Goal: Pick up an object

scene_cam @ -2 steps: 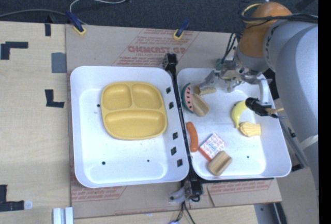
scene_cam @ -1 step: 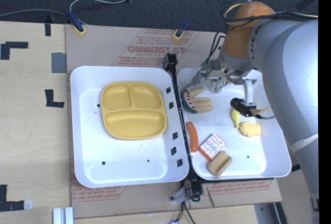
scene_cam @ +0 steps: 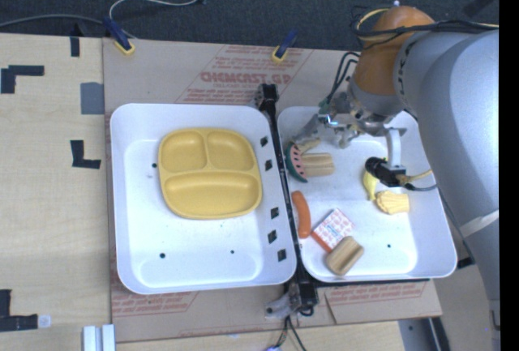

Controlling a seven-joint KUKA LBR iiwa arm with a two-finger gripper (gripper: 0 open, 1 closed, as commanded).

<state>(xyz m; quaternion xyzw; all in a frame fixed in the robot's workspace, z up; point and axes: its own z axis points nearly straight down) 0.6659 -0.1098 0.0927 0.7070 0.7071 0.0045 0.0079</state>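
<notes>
Watermelon slice [scene_cam: 297, 161] lay at the right bin's [scene_cam: 430, 260] nine o'clock edge, touching a tan block [scene_cam: 317, 165], with the end effector [scene_cam: 324, 126] just above at its one o'clock; whether it was spread I cannot tell. A clean grasp probably called for descending straight over the slice, clear of the bin wall and the block.

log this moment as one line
arm: over right bin | end effector: above watermelon slice | left bin: yellow tray

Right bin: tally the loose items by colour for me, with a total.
Yellow: 2, banana and corn piece
Tan: 2, bread roll and block
Orange: 1, carrot
Red and green: 1, watermelon slice
Red and white: 1, packet
Total: 7
</notes>
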